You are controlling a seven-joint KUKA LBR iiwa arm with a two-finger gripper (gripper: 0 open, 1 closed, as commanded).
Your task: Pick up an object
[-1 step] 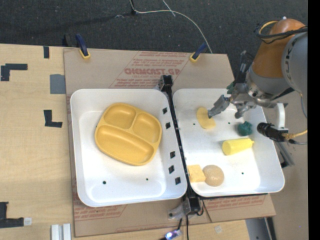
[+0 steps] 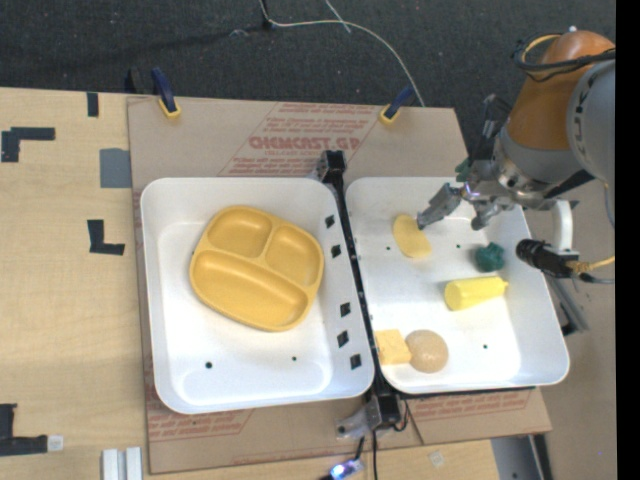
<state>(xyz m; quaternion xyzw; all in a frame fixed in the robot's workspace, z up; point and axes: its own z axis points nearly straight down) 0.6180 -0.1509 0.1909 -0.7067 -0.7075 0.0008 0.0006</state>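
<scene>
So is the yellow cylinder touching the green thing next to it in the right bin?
Apart. The camera view shows a strip of white bin floor between the yellow cylinder and the green object.

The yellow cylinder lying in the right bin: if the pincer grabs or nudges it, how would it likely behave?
The yellow cylinder lies on its side on the right bin's smooth floor, so a nudge across its length would probably roll it. Its rounded flank may slip from a loose pinch. It looks like a small, plain toy piece, so likely light and stiff.
</scene>
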